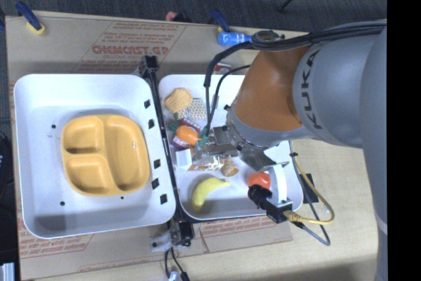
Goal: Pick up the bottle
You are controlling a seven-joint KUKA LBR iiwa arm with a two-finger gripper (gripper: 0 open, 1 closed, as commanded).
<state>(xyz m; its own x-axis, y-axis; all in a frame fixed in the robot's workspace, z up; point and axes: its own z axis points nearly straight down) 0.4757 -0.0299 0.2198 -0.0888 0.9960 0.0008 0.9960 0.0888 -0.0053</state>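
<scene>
Arm low over right bin, bottle not identifiable

Gripper (pixel 214 149) sits amid clutter in right bin (pixel 289 197), between orange piece (pixel 186 134) and banana (pixel 205 191). Grip state: cannot tell. Bottle can't be picked out. Yellow tray (pixel 105 153) in left bin (pixel 33 115).

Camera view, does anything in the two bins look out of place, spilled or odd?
Nothing looks spilled or damaged. The yellow divided tray sits slightly askew in the left bin. The right bin is crowded: a banana, an orange item and small packets lie jumbled near the gripper. I can't pick out a bottle.
</scene>
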